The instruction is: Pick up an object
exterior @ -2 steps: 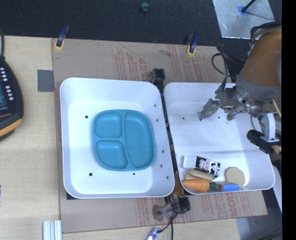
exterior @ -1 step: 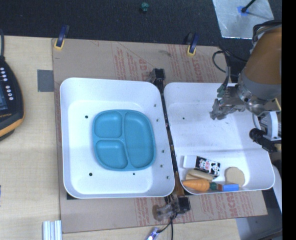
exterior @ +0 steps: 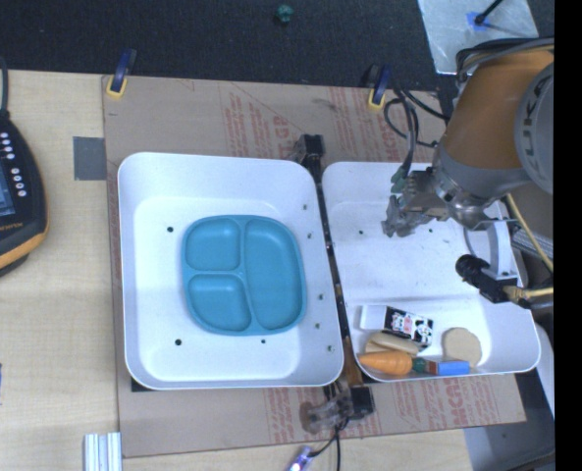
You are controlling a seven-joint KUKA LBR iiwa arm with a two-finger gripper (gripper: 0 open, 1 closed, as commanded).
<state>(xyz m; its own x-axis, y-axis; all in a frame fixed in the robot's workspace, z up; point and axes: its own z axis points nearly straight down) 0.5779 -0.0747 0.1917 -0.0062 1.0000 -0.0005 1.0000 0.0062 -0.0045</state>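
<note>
My gripper [exterior: 402, 220] hangs over the back part of the right bin [exterior: 369, 263], well apart from the objects. Nothing shows between its fingers. Along the bin's front edge lie an orange carrot [exterior: 387, 364], a small white box with black markings [exterior: 400, 321], a tan stick-like piece [exterior: 393, 344], a round beige disc [exterior: 461, 343] and a blue marker-like piece [exterior: 446, 368].
The left bin [exterior: 153, 263] holds a blue three-compartment plate [exterior: 243, 273]. A teach pendant [exterior: 1, 194] rests on the bench at far left. Clamps [exterior: 121, 72] sit at the board's back edge.
</note>
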